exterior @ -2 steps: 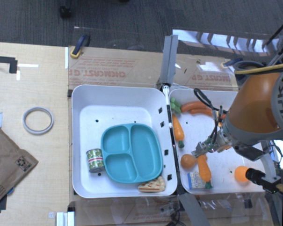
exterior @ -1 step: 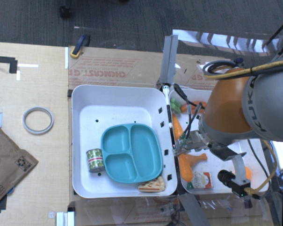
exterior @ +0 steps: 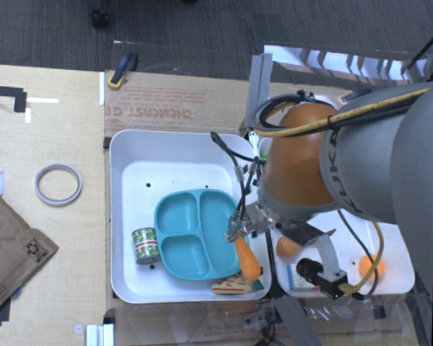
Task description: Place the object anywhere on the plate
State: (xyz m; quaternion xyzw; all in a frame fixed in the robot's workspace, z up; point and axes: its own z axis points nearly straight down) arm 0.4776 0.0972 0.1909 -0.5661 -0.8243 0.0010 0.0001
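Observation:
A teal divided plate (exterior: 191, 236) lies in the left white bin (exterior: 131, 165). My gripper (exterior: 237, 230) hangs over the plate's right rim, under the orange wrist band. An orange carrot (exterior: 248, 261) slants down and to the right from between its fingers, so the gripper is shut on the carrot's upper end. The carrot's lower end reaches past the plate's edge toward the bin's right wall.
A small green-labelled can (exterior: 146, 246) stands just left of the plate. A flat toast-like piece (exterior: 229, 284) lies at the bin's front edge. The right bin (exterior: 396, 241) holds two orange items (exterior: 371, 266) and a small box (exterior: 298, 277). A tape ring (exterior: 58, 184) lies on the bench at left.

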